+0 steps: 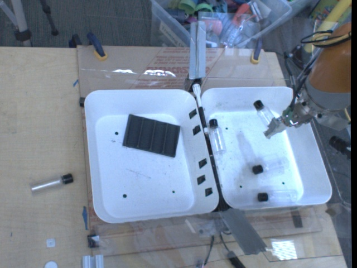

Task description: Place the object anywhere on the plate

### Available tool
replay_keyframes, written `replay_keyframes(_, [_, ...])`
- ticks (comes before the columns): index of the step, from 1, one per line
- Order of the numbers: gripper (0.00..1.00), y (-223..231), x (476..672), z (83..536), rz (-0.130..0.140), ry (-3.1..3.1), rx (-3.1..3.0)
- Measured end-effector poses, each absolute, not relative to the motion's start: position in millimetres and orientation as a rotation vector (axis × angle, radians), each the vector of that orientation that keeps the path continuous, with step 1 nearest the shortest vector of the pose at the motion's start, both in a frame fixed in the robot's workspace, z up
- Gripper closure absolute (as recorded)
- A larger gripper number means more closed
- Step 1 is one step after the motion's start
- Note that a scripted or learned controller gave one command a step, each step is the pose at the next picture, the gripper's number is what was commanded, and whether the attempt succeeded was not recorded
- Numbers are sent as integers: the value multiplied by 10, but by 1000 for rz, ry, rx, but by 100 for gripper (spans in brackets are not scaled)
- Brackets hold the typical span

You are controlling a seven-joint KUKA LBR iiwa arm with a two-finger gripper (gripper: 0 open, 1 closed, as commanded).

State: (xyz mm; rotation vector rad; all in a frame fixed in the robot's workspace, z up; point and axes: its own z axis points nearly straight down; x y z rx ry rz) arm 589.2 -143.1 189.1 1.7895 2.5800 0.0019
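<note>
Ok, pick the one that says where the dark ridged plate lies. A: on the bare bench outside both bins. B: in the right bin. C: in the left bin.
C: the dark ridged plate lies flat inside the left bin, away from the clear vials in the right bin.

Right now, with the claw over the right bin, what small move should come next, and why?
Probably a short descent onto the clear vial beside the claw. The claw hovers in the right bin near that black-capped vial, and nothing shows between its fingers. The dark ridged plate lies alone in the left bin, so a grasp seems needed before any carry.
</note>
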Motion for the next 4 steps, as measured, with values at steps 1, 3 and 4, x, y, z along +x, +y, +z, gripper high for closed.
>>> replay_keyframes(1, [100,-842,6026,3845,1,2405,2018])
replay_keyframes(3, [100,79,5153,4337,2,2615,1736])
replay_keyframes(4, [100,62,4875,4342,-6,1727,2627])
